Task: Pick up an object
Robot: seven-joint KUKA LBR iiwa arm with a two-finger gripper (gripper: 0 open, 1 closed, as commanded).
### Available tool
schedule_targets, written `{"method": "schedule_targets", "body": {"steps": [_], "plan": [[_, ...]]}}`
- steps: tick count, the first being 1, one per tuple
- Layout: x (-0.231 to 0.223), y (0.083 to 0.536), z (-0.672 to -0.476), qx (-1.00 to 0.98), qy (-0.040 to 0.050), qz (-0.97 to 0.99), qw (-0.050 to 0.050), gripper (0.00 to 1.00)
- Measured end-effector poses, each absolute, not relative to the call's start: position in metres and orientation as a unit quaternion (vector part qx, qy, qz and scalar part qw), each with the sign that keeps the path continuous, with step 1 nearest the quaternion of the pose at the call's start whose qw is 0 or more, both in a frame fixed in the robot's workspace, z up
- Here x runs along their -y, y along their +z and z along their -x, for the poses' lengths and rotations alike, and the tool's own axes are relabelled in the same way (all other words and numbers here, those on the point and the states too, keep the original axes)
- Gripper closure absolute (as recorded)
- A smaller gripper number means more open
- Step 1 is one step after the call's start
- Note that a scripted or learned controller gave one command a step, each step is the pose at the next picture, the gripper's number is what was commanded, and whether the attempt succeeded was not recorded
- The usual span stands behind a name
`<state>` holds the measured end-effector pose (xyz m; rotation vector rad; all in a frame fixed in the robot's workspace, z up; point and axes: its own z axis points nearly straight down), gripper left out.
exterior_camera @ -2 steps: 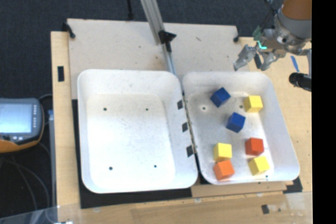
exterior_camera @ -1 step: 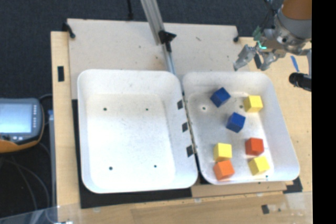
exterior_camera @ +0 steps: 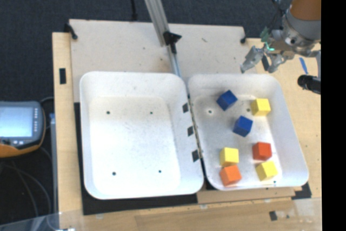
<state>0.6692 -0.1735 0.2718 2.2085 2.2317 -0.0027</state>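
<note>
The right bin holds several small cubes. Two blue cubes lie near its middle, with a yellow cube to their right. Toward the front lie a red cube, two more yellow cubes and an orange cube. My gripper hangs above the bin's far rim, behind the blue and yellow cubes and apart from them. It is open, with nothing between its fingers.
The left bin sits beside the right one with a dark divider strip between them. A slanted aluminium post rises behind the bins. A small grey device stands at the bench's left.
</note>
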Motion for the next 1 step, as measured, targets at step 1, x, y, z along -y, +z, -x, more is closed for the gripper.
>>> {"method": "schedule_targets", "body": {"steps": [1], "plan": [[0.1856,0.2288,-0.6803,-0.708,-0.0016,-0.706,0.0,0.0]]}}
